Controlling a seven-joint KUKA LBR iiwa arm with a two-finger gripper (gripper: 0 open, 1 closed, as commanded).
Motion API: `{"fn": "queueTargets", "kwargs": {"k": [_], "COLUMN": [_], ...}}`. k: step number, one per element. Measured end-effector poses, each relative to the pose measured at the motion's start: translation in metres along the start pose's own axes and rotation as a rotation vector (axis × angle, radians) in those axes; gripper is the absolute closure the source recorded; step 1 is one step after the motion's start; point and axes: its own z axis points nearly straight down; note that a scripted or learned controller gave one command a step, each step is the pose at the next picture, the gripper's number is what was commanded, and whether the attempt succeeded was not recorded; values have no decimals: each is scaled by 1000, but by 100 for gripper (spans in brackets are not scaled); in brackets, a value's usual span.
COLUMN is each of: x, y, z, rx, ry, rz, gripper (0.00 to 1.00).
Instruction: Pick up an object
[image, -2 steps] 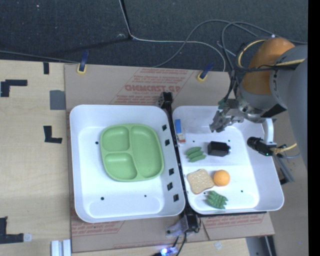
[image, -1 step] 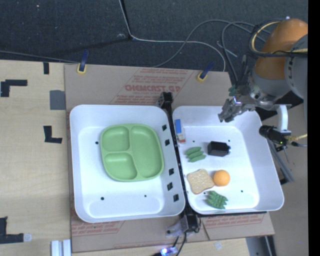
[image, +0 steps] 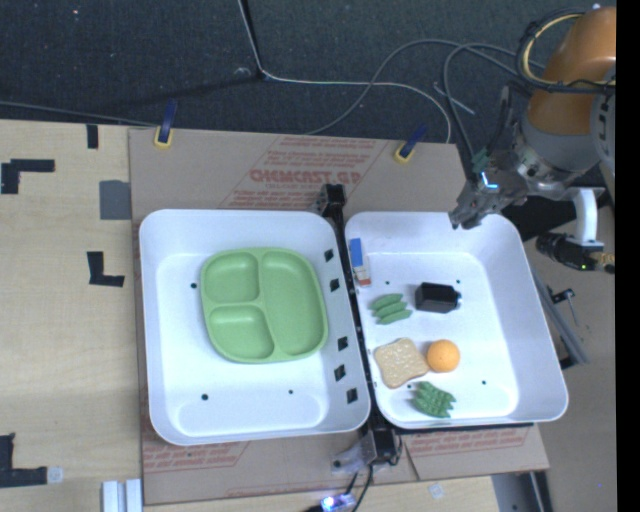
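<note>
**Gripper at the bin's far corner, nothing in hand**

Found the gripper (image: 470, 212) poised over the far corner of the right bin (image: 500, 320), at the rim, well apart from everything inside. Could not tell whether clenched or released; too small and dark against the rim to judge. Saw nothing held in it.

Counted six candidates in the right bin. Noted a box (image: 356, 262) hard against the near-left wall by the divider, a block (image: 437, 297) near the middle, an upper pod (image: 391, 308) just left of the block, and toast (image: 400, 362) touching or nearly touching an orange (image: 443, 356). Noted a lower pod (image: 433, 400) just beneath those two. Saw a tray (image: 265, 305) lying flat in the left bin (image: 160, 250), with both bins side by side on the counter (image: 60, 330).

Judged the pick as not yet begun: no descent, no contact.

Weighed the risks from here:

- Reckoned the rim itself the first hazard. Straight down from that spot would likely mean striking the wall or closing on bare floor.
- Thought the orange apt to roll off at a glancing touch, nudging the toast.
- Expected the toast and both pods, lying so flat, to slip under a shallow grasp.
- Feared a double catch or a shove in the crowded cluster of toast, orange and lower pod.
- Judged the box awkward, pressed so close to the wall.
- Rated the block, standing clear, the safest choice.
</note>
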Motion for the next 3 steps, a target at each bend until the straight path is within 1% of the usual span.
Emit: {"fn": "queueTargets", "kwargs": {"k": [1,2,3], "x": [60,112,163], "y": [-11,-25,-40], "z": [0,-4,14], "rx": [5,5,7], "ry": [1,2,1], "rz": [-3,-4,-4], "gripper": [100,100,100]}}
